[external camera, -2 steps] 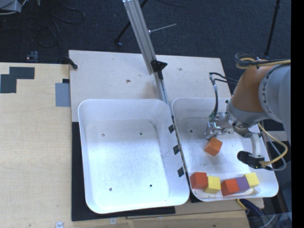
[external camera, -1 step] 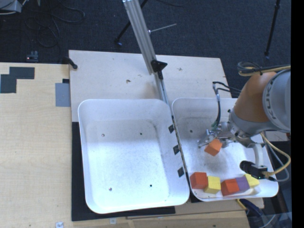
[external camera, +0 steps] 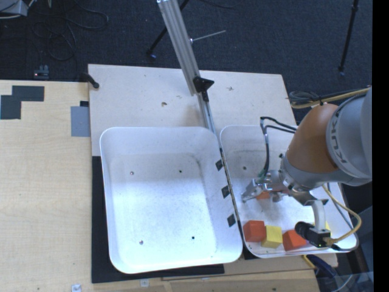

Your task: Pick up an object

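My gripper (external camera: pixel 260 193) is low inside the right bin (external camera: pixel 238 145), near its middle, below the arm's orange band. A small orange object (external camera: pixel 263 194) shows right at the gripper's tip, partly hidden by it; I cannot make out whether it is held. Along the bin's front edge lie a red cube (external camera: pixel 254 230), a yellow cube (external camera: pixel 273 236) and an orange-red block (external camera: pixel 293 239), all a short way in front of the gripper. A black part of the arm's fitting (external camera: pixel 309 232) covers the front right corner.
The left bin (external camera: pixel 121 145) lies beside the right one, with black clips along their shared wall. A slanted aluminium post (external camera: pixel 182 47) rises behind the bins. A cable loops over the back of the right bin by the wrist.
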`<state>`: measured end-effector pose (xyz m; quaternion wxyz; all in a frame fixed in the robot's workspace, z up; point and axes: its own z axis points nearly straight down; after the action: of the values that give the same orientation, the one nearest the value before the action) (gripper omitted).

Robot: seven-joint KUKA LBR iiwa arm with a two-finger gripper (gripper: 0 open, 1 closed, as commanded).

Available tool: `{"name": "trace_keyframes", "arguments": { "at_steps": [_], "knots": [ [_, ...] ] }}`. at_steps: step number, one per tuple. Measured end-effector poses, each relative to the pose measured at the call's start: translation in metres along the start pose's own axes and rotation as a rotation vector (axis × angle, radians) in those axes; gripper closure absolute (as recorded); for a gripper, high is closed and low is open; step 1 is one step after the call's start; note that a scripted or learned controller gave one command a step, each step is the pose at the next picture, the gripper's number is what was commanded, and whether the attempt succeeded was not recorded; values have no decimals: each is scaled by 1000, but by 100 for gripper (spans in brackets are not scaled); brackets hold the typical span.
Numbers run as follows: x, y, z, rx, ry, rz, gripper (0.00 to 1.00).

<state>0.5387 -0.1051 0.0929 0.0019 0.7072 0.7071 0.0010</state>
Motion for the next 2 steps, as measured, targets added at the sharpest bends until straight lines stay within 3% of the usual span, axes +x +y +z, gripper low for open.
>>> {"name": "trace_keyframes", "arguments": {
  "at_steps": [1, 2],
  "knots": [
    [5, 45, 1, 2, 0, -1, 0],
    [5, 10, 0, 0, 0, 1, 0]
  ]
}}
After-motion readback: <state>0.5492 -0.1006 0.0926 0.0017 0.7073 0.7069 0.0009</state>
